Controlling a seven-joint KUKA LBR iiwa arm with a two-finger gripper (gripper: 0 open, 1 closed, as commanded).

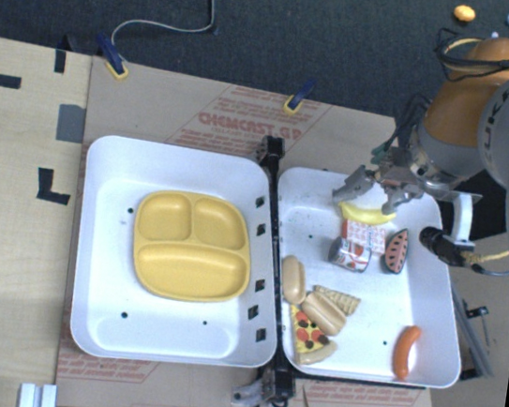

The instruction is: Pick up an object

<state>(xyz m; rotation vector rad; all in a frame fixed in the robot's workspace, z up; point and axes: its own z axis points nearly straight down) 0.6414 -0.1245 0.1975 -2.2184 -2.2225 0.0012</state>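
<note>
A worktop (7, 208) of pale wood is seen, marked with black tape pieces to the left of the left bin (96, 250). A sheet of printed cardboard (238, 120) is laid beneath both bins, held at its far edge by two yellow-and-blue clamps (113, 60). Beyond the cardboard, a dark carpeted floor (291, 23) is crossed by a thin white cable (182, 21).

Within the left bin a yellow divided plate (193, 246) is placed centrally. The right bin (429, 366) is set touching the left bin along a black hinge strip.

In the right bin, nearest the left bin, a toy hot dog bun (293, 280), a second bun (323, 312), a waffle wedge (337, 300) and a pizza slice (310, 337) are clustered. Further right a red-and-white carton (359, 244) is seen with a yellow banana (369, 214) just behind it, then a watermelon slice (396, 250) and an orange sausage (406, 351).

The pincer (375, 189) is held spread open just above the banana, nothing being gripped between its fingers.
</note>
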